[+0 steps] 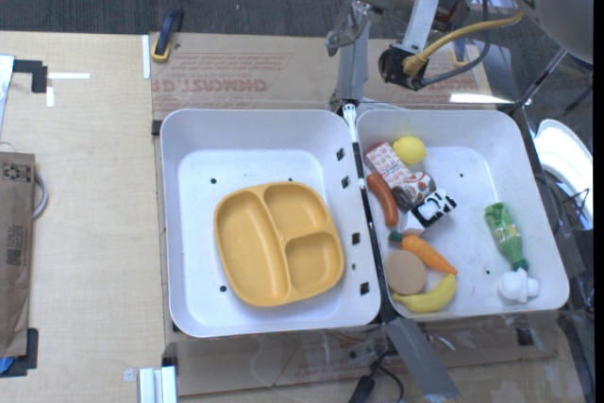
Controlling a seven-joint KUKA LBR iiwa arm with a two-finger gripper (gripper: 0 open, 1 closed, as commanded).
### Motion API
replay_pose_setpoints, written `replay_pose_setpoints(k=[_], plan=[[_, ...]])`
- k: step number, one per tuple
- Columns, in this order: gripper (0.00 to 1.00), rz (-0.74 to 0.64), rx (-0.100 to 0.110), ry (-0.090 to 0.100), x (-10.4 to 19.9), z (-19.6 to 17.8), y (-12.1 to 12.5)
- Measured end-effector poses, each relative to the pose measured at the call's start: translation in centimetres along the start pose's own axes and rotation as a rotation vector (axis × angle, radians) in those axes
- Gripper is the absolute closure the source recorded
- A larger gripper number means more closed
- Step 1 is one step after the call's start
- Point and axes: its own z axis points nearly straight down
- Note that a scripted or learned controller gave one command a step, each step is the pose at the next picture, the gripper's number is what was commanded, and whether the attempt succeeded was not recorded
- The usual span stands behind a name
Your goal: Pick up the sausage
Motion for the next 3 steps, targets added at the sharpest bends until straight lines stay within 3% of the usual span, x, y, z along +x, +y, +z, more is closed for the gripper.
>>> replay_pose_setpoints(k=[1,2,3], plan=[[0.00,0.332,-0.001,0.000,8.8,0.1,-1.9],[0.00,0.533,-0.001,0.002,11.6,0.0,0.0],[1.00,0.539,0.000,-0.004,11.5,-0.7,0.3]])
